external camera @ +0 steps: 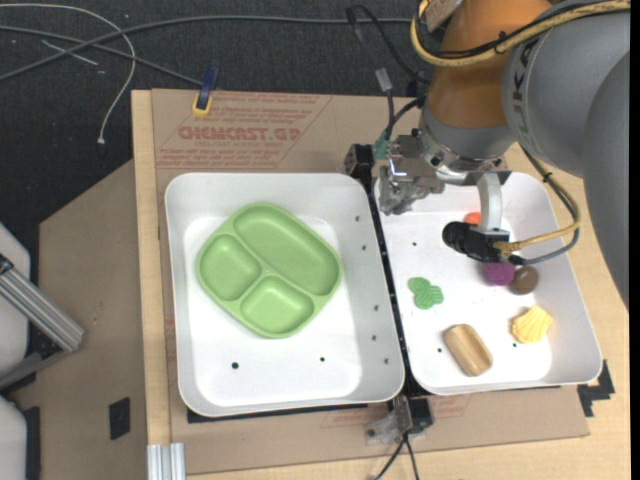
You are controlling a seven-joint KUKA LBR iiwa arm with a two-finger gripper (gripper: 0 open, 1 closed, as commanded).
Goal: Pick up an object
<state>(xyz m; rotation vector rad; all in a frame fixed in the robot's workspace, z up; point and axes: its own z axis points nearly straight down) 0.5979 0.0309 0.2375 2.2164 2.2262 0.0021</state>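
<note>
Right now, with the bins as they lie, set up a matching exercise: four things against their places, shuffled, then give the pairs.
Things:
1. green divided plate
2. tan cylinder
3. yellow piece
4. small green piece

Places:
A. right bin, by its left wall
B. middle of the left bin
C. right bin, near its right edge
D. right bin, near its front edge

Pairs: 1-B, 2-D, 3-C, 4-A

A green three-compartment plate (268, 267) lies in the left white bin (200, 368). The bins rest on printed brown cardboard (250, 128), a blue clip (206, 90) at its far edge. White cables (90, 43) trail across dark floor.
</note>
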